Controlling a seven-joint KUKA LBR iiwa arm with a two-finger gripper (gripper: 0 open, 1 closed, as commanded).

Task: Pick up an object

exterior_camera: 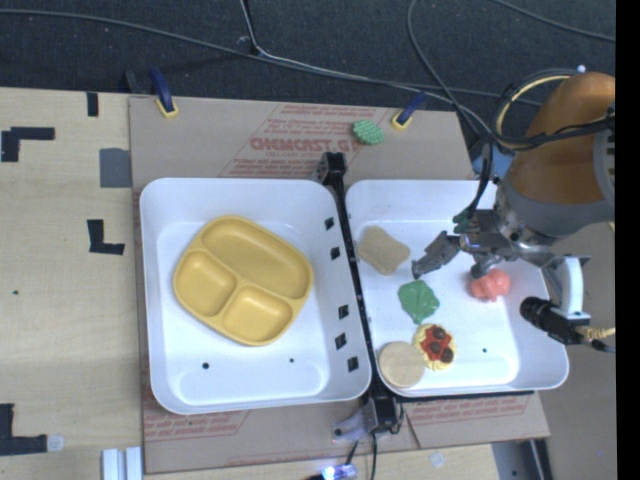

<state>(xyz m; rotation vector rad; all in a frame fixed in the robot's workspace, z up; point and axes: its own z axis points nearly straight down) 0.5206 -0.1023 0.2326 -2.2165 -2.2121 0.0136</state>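
Camera view, from above: we saw two white bins side by side on a cardboard sheet (pixel 250 153). The left bin (pixel 165 268) held a yellow divided plate (pixel 243 280), lying flat. In the right bin (pixel 520 363) lay a tan piece (pixel 383 250), a green leafy piece (pixel 418 299), a pink lump (pixel 490 286), a pale round disc (pixel 401 364), and a yellow piece with a red and dark top (pixel 436 345) touching that disc. The arm (pixel 560 158) reached in from the right, and its gripper (pixel 452 251) hung over the right bin between the tan piece and the pink lump. Its fingers were spread apart with nothing between them. A small green thing (pixel 368 133) sat on the cardboard behind the bins.
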